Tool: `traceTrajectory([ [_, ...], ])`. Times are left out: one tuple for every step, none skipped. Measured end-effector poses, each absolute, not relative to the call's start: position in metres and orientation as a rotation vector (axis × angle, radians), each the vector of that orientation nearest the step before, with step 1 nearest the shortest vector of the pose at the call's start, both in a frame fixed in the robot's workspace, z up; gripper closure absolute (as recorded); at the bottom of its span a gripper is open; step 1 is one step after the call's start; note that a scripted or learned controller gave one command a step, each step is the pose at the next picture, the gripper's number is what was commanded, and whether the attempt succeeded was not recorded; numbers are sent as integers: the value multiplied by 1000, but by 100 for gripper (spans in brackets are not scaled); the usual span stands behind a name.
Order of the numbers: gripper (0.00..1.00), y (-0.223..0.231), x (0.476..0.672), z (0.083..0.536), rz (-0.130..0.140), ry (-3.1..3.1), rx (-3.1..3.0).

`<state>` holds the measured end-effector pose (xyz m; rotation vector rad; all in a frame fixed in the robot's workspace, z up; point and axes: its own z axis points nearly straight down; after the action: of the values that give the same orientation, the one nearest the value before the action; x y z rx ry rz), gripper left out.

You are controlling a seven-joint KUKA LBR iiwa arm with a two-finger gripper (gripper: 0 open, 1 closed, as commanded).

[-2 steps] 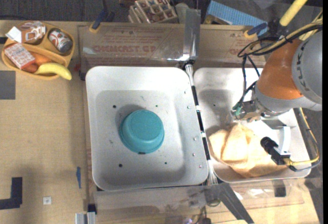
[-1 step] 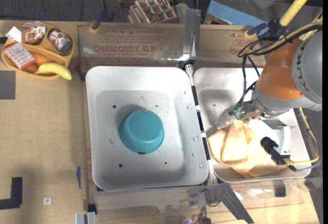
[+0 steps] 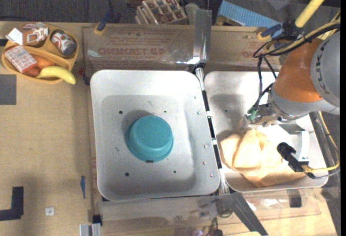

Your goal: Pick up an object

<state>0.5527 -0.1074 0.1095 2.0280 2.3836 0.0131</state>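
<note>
Table [image 3: 48,148] carries two white bins side by side. Left bin [image 3: 108,89] holds a teal bowl [image 3: 150,137], upside down by the look of it, near the bin's middle and well clear of the arm. Right bin [image 3: 232,86] holds a crumpled yellow-orange cloth [image 3: 251,154] heaped toward the near edge. Arm [image 3: 303,81] reaches in from the right and is down over the right bin, claw [image 3: 258,116] right at the cloth's upper edge, touching or just above it (can't separate the two from this angle). Can't tell how far the claw is open, or whether it has any cloth between its tips. My read: approach done, target looks like the cloth, grasp unconfirmed, lift not yet done. Cloth sits on the bin floor, so the pick isn't complete.
</note>
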Motion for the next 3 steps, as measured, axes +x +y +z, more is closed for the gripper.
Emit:
traceTrajectory([
  [0,-107,553,110,13,2384,2028],
  [0,-105,568,88,5,2389,2031],
  [100,-106,569,100,10,2385,2029],
])
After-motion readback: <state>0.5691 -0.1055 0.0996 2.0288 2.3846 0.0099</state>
